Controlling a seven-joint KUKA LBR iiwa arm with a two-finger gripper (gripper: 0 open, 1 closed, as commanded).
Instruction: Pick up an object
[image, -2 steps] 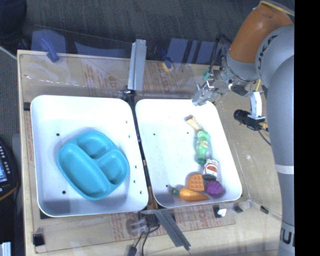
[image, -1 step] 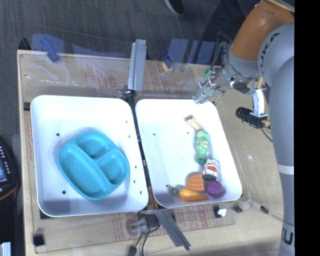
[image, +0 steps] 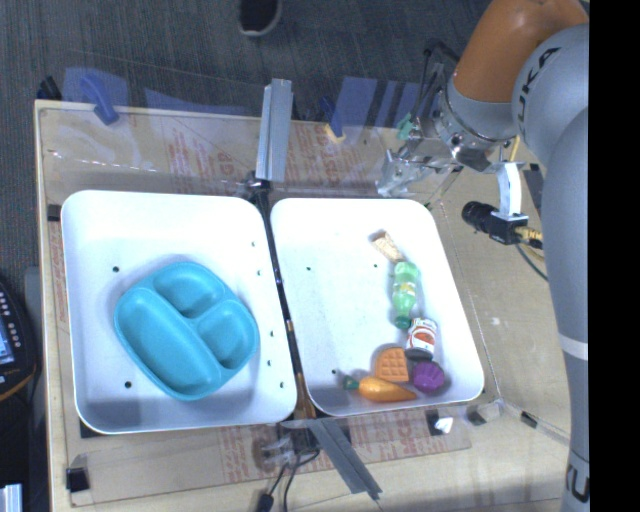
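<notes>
Toy carrot (image: 385, 390) waits untouched in my right bin (image: 330, 300); gripper (image: 408, 172) hovers beyond its far rim, grip state unclear, needing descent.

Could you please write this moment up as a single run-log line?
arm: hand above right bin's far rim | hold: nothing visible | right bin: green bottle, carrot, purple item | left bin: blue divided tray
</notes>
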